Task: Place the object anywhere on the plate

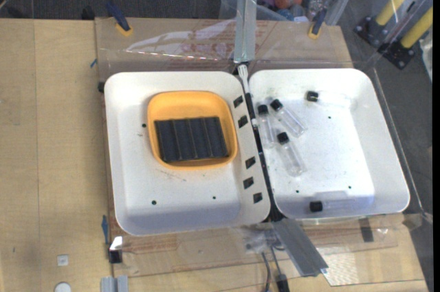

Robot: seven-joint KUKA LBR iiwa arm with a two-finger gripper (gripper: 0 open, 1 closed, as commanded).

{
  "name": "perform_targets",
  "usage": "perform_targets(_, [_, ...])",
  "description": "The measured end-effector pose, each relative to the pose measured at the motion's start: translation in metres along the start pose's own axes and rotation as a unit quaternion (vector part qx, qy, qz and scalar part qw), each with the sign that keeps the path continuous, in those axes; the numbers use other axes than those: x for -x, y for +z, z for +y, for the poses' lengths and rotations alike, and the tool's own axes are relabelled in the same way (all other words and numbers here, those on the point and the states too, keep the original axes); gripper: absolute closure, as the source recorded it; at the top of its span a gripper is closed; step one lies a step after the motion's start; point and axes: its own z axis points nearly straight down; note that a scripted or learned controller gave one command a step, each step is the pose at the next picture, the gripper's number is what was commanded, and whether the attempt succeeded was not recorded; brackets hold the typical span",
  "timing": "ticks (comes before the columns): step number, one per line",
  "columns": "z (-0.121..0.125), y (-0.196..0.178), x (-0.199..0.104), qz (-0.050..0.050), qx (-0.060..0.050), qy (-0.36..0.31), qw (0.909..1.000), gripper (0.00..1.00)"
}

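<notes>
The object [191, 138] had no visible grip on it, and how far the pincer stood open, or what it held, could not be told. It was a flat, black, rectangular slab, ribbed into parallel strips, and it lay on the orange plate [159, 110] in the left bin [130, 194]. Its long axis ran left to right and its ribs ran across it. The plate was smooth and rounded-square. In the right bin [357, 167] lay clear vials [291, 121] with black caps.
</notes>
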Motion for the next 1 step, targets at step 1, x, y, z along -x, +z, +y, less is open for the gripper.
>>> perform_targets(1, [-0.0002,0.0001,0.0004,-0.001,0.0,-0.023,0.9997,1.0])
